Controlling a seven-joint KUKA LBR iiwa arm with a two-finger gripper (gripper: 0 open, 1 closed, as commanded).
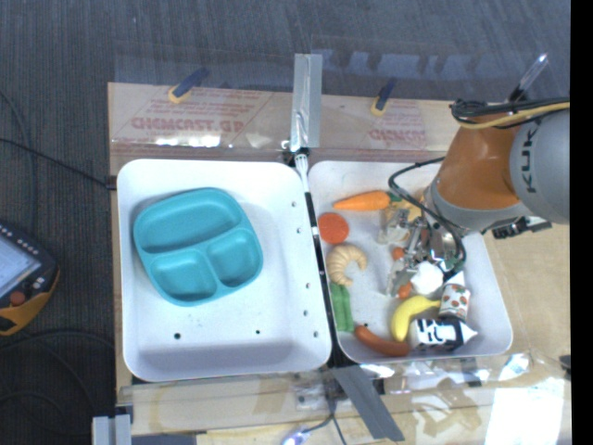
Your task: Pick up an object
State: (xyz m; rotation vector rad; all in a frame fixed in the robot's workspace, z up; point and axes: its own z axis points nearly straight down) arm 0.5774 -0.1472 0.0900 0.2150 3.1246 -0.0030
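Yellow, curved banana (410,313) lies below the claw (422,248), whose grip state I cannot tell.

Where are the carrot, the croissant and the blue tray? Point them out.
carrot (363,201), camera view, middle of its orange body.
croissant (346,262), camera view, centre of its curve.
blue tray (196,244), camera view, central divider.

in the right bin you have a carrot (362,201) lying flat near the far wall, a tomato (334,227) just below it, a croissant (346,262) at the left side, a banana (412,312) and a sausage (381,342) near the front edge.
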